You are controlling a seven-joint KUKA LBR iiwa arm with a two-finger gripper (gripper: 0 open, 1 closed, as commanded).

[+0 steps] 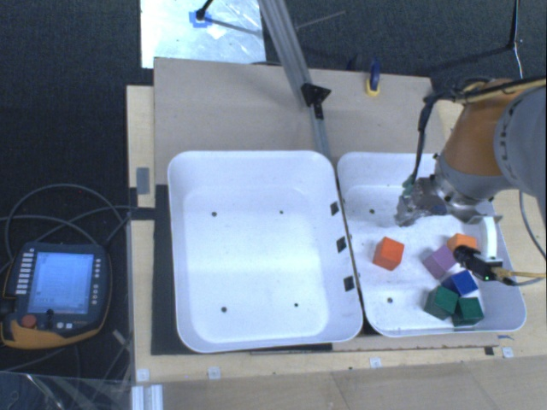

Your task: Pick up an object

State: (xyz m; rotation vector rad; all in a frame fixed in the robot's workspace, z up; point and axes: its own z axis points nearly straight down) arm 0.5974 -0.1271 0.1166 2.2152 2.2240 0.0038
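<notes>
Gripper (pixel 412 206) over right bin (pixel 363 173), nothing visibly held (finger state too blurred to tell, I think); nearest target, orange cube (pixel 389 253), lies at about seven o'clock, near.

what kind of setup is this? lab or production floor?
Most likely a robotics lab test bench, not a production floor. Two shallow white bins sit on a plywood-topped bench, the right one holding small coloured blocks. A teach pendant lies on dark carpet, and the arm's gripper is above the right bin.
</notes>
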